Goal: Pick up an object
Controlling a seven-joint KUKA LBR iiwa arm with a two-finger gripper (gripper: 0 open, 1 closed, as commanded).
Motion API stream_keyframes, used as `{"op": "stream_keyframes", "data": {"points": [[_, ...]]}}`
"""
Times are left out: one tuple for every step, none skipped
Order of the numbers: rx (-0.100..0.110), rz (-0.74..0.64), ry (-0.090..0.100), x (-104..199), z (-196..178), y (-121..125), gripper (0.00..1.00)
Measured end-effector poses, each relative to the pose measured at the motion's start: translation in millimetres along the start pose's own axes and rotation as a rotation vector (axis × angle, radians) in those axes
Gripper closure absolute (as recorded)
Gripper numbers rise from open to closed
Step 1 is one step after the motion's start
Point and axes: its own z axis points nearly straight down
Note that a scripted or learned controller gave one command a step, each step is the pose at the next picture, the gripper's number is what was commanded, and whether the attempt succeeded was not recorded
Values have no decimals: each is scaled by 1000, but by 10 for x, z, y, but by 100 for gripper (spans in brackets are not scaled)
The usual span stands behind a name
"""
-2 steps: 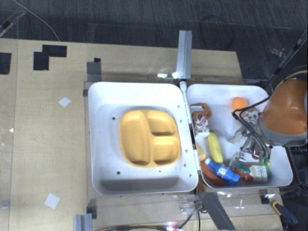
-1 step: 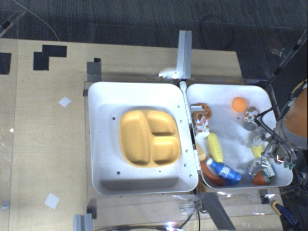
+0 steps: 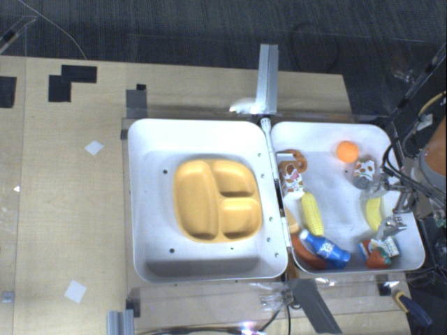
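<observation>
One fixed cam above bench [image 3: 63, 208], angled down, both bins [image 3: 150, 187] in frame

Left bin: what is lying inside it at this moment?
The left bin holds a yellow compartment tray, lying flat near its middle. Whatever lies under the tray is covered and cannot be seen.

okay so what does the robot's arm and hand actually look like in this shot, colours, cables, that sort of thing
At the frame's right edge, the arm appears as a grey body with an orange patch. Thin black cables loop around it. Its hand is a small assembly of bare silver-grey metal brackets and fittings, above the right white bin. No markings are legible.
</observation>
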Motion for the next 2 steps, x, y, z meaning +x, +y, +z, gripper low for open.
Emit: {"op": "stream_keyframes", "data": {"points": [[8,-108,-20,55,623,14,0],[3,119,-17,-748,629,64,0]]}}
